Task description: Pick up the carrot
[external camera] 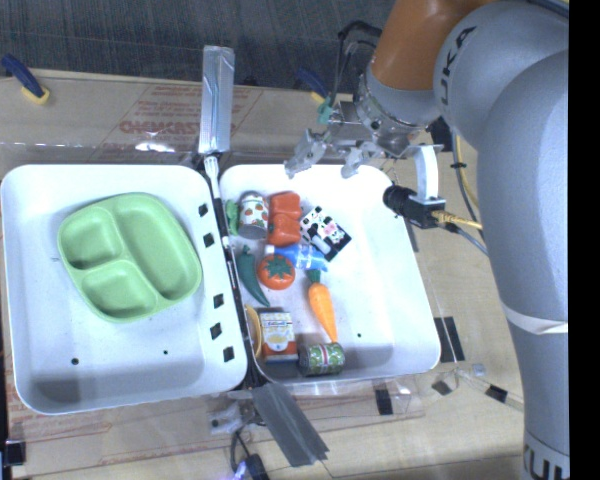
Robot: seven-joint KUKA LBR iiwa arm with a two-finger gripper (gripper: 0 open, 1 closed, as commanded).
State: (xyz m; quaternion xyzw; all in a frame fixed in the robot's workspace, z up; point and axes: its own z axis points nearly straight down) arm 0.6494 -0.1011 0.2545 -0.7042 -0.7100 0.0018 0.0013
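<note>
Two fingers [328, 158] hang spread and empty, above the far rim of the right bin [405, 298], well up from the carrot [322, 308]. I judge I should drop over the carrot and close across its width. Beside the carrot sit a tomato [276, 270] and a blue wrapper [307, 258]; just past its tip lies a green can [322, 358], crowding my approach.
</note>
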